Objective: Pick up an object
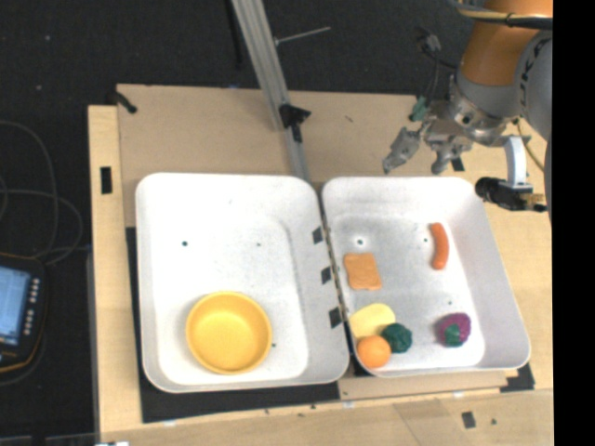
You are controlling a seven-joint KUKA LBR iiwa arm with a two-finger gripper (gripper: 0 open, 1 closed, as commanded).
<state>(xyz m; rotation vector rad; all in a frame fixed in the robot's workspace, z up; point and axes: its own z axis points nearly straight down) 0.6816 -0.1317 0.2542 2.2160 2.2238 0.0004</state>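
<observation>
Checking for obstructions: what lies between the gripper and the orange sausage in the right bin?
In the camera view, only bare white bin floor and the bin's far rim separate the gripper from the sausage.

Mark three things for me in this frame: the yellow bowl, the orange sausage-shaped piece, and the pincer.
yellow bowl [229, 332], camera view, on the middle of its inside floor.
orange sausage-shaped piece [439, 246], camera view, on the middle of its length.
pincer [423, 156], camera view, midway between its fingertips, above the right bin's far edge.

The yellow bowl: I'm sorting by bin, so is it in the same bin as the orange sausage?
No: the yellow bowl sits in the left bin, while the orange sausage lies in the right bin.
</observation>
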